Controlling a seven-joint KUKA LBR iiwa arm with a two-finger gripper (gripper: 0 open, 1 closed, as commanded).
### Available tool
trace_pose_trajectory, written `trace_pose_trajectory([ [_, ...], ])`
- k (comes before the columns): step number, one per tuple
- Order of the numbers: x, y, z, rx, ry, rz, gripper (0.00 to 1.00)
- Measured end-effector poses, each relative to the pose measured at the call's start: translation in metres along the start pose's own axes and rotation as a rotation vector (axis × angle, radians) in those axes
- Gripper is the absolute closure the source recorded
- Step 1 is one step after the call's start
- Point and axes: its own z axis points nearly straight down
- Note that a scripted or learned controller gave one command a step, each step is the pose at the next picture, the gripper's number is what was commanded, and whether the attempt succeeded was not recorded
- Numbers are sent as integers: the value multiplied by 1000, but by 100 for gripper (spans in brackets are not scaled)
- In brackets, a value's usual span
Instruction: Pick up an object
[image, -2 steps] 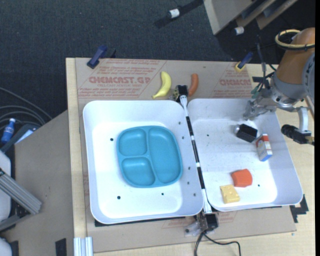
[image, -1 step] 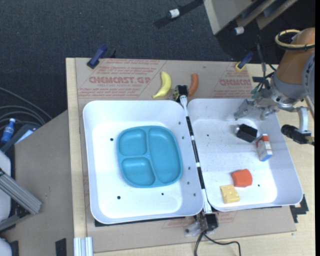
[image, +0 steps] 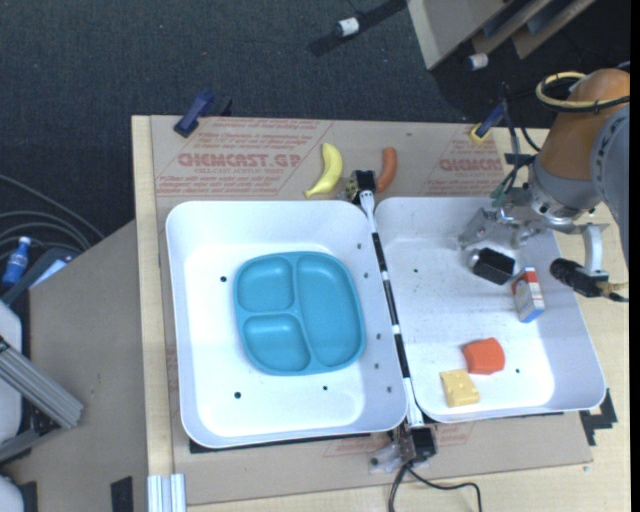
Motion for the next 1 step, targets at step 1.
trace_pose_trajectory([
  [1,0,1,-11,-3,-2,0,100],
])
